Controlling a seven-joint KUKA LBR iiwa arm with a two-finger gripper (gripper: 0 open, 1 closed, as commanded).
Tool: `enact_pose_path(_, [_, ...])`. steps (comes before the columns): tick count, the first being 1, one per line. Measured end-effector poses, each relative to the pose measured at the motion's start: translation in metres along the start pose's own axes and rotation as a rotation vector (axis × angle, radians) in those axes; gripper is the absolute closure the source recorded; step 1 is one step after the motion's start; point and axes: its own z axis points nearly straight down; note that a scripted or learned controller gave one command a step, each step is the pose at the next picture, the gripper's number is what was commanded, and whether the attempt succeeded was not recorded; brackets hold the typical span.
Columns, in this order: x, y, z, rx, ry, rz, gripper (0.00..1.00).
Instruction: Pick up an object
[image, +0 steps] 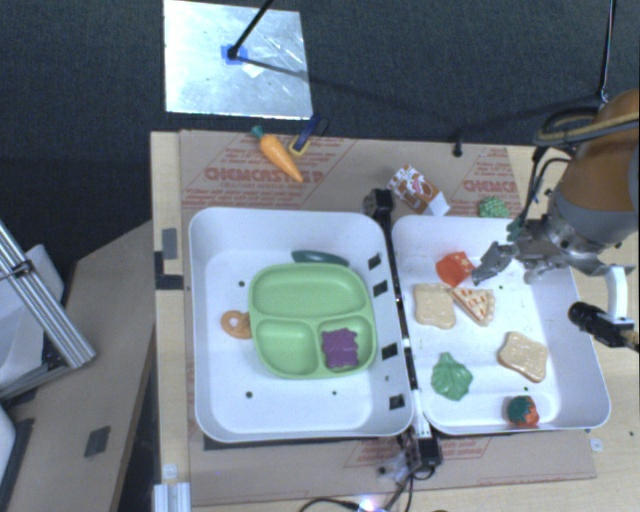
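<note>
- The end effector hangs over the upper part of the right bin, its dark tips just beside the red piece and above the pizza-like wedge. Whether it is open or closed I cannot tell; the tips blur into one dark shape, and nothing is seen gripped.
- No single object is named by the task. The nearest candidates are the red piece, the wedge and the pale toast slice, which lie close together, the slice and wedge touching or nearly so.
- Risk, as I judge it: a descent into this tight cluster could land on two items at once, or push one aside instead of enclosing it.
- The wedge and both toast slices, including the one at, look flat; a flat piece may slip out from under the tips.
- The red piece sits near the divider between the bins; a nudge could press it against the wall.
- The green leafy item and the strawberry-like piece lie well apart and seem easier targets.
- Hard to make out: the small green thing on the counter beyond the bin, and the dark green object partly hidden behind the green plate in the left bin.
</note>
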Motion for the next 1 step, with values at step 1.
enact_pose_path(1, [0.0004,0.0028,-0.0078,-0.013,-0.002,-0.003,0.0])
